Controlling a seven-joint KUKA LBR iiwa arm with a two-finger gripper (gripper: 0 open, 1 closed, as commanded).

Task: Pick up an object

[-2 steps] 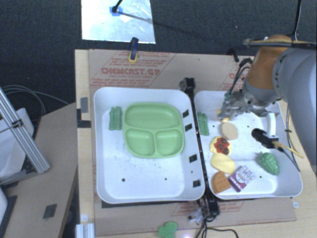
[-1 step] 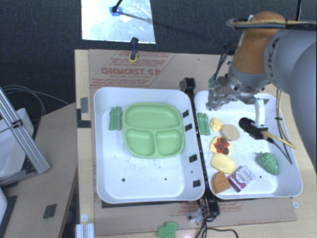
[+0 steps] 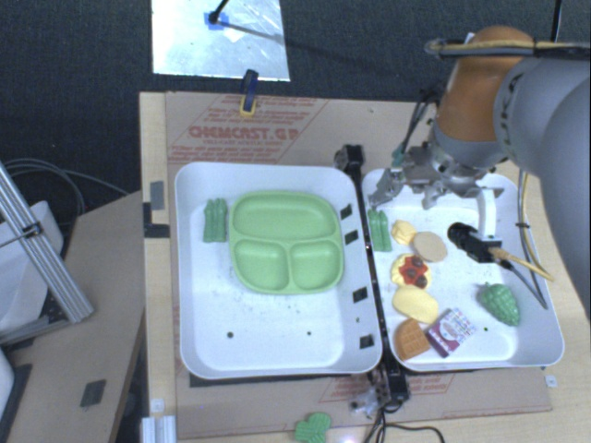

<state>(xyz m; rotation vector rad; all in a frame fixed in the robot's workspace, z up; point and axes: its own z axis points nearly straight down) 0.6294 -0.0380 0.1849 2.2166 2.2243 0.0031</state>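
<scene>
My gripper (image 3: 409,190) hangs over the back of the right bin (image 3: 536,340), its two fingers spread apart with nothing between them. Just in front of it lie a green ridged piece (image 3: 379,230), a small yellow piece (image 3: 404,233) and a tan round biscuit (image 3: 430,245). Further forward are a red-and-yellow slice (image 3: 412,270), a yellow lump (image 3: 416,304), an orange-brown piece (image 3: 411,341), a purple packet (image 3: 452,330) and a green bumpy fruit (image 3: 500,304).
The left bin (image 3: 199,340) holds a green divided tray (image 3: 284,243) and a green ridged piece (image 3: 215,221). A black divider (image 3: 362,247) runs between the bins. A green toy (image 3: 314,426) lies on the bench in front. A silver sheet (image 3: 220,26) lies behind.
</scene>
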